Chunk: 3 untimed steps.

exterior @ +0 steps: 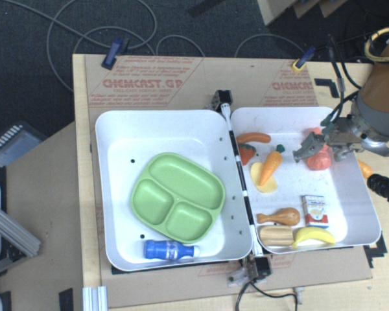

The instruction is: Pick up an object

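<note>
The gripper [316, 146] hangs over the upper right of the right bin [350, 238], right on top of a pink-red toy [320, 160], and whether it is parted or closed I cannot tell from this angle. Just left lies the carrot [269, 168], tilted, overlapping a pale yellow slice [264, 183], with a sausage [253, 137] above. Nearer the front: drumstick [279, 218], small carton [315, 210], banana [313, 237]. Over in the left bin [117, 135], a green divided plate [177, 197] and a blue bottle [169, 250] on its side.
</note>
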### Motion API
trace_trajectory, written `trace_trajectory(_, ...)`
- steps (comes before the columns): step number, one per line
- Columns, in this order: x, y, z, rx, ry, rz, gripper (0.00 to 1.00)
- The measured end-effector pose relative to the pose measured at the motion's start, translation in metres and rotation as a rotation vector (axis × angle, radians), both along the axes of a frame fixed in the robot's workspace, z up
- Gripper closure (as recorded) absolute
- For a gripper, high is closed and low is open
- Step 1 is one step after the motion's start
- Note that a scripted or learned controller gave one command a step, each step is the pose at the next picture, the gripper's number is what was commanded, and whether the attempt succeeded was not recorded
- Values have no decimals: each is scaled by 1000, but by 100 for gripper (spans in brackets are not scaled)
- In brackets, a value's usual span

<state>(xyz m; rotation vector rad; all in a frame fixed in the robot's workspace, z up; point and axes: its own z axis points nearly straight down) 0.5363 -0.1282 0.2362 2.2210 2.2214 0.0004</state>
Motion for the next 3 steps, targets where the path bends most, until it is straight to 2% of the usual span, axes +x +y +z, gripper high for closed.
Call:
trace_trajectory(1, 34, -39, -108, 1, 4, -1, 0)
trace_trajectory(2, 90, -45, -133, 0, 1, 0, 0)
trace_trajectory(3, 130, -12, -151, 1, 0, 1, 0)
